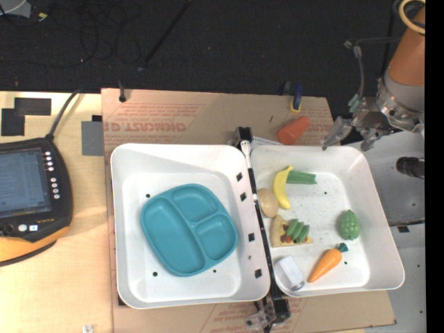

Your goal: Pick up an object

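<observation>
The gripper [345, 132] is hovering with fingers apart and holding nothing above the right bin's [386, 220] far rim, while the banana [281, 187], carrot [324, 264] and green ball [349, 225] are lying below, so a descent risks striking the rim.

The cardboard sheet [173, 120] bears red upside-down lettering, not clearly legible.

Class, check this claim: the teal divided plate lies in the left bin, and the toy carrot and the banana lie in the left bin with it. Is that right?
Not quite. The camera view shows the teal divided plate in the left bin, as stated, but the toy carrot and the banana lie in the right bin, not beside the plate.
</observation>
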Controlling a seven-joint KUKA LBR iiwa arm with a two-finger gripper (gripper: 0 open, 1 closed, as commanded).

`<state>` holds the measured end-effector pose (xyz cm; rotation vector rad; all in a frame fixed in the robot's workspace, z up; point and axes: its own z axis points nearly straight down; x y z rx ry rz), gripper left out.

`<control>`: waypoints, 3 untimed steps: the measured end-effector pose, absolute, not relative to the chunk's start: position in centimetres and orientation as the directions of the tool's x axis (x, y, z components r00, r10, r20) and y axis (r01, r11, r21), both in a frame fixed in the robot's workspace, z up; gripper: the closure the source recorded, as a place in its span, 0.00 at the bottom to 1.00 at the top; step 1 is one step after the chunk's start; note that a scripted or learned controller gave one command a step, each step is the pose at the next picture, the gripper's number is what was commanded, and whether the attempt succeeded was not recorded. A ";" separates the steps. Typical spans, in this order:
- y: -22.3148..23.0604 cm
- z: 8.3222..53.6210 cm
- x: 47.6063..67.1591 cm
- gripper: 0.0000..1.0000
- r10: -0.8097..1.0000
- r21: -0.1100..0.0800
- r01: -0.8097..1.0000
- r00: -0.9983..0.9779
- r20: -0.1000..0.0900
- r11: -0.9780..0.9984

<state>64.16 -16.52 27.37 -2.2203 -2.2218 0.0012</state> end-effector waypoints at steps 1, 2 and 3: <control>-17.1 16.3 58.9 0.00 1.000 -0.017 1.000 0.001 0.004 -0.001; -10.5 8.6 54.1 0.00 1.000 0.000 1.000 0.000 0.002 0.000; -8.6 9.1 49.7 0.00 1.000 0.011 1.000 0.008 -0.009 -0.008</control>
